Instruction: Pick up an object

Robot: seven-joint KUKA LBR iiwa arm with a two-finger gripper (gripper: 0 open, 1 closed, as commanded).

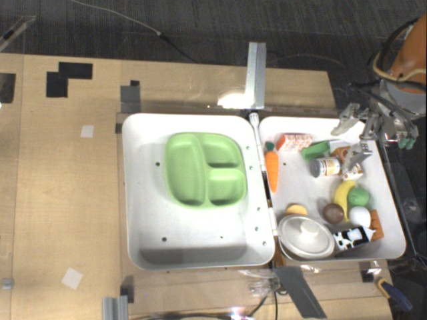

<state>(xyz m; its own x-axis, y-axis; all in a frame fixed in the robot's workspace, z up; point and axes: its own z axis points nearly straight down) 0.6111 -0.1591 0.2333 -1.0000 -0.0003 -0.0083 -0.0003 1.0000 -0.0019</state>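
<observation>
The right bin [393, 245] holds several small objects: an orange carrot [271, 167], a red and white box [294, 141], a green piece [315, 149], a tin can [325, 167] on its side, a yellow banana [343, 195], a green ball [359, 197], a brown ball [333, 213], a white egg [359, 216] and a steel bowl [306, 237]. My gripper [356, 139] hangs over that bin's far right corner, just right of the can. It looks open, with nothing between its fingers.
A green divided plate [203, 169] lies in the left bin [143, 232]. A black and white toy [351, 239] and an orange block [377, 226] sit at the right bin's near right corner. A metal post [256, 75] stands behind the bins' shared wall.
</observation>
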